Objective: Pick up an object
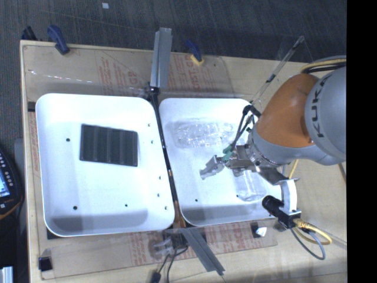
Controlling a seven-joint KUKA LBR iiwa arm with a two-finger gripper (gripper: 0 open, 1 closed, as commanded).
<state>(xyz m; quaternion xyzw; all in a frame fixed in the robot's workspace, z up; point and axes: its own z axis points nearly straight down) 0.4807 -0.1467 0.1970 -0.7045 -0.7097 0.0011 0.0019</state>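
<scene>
Now tool point(207, 168) hangs low in right bin point(194, 214), fingers apart w/ nothing between them. Clear bottle point(203, 133) lies just beyond, near bin's far side; dark pad point(109, 145) sits in left bin point(59, 217). Probably best: center over bottle, descend straight, close across its narrow width.

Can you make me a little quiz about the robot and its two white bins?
1. True or false: the dark ridged rectangle lies in the left bin.
2. Which bin is the gripper over? A) the left bin B) the right bin C) neither
3. Fill in the gap: the crinkly see-through plastic thing lies in the ____ bin.

Key:
1. True.
2. B, it hangs over the middle of the right bin.
3. Right, near that bin's far edge.
</scene>
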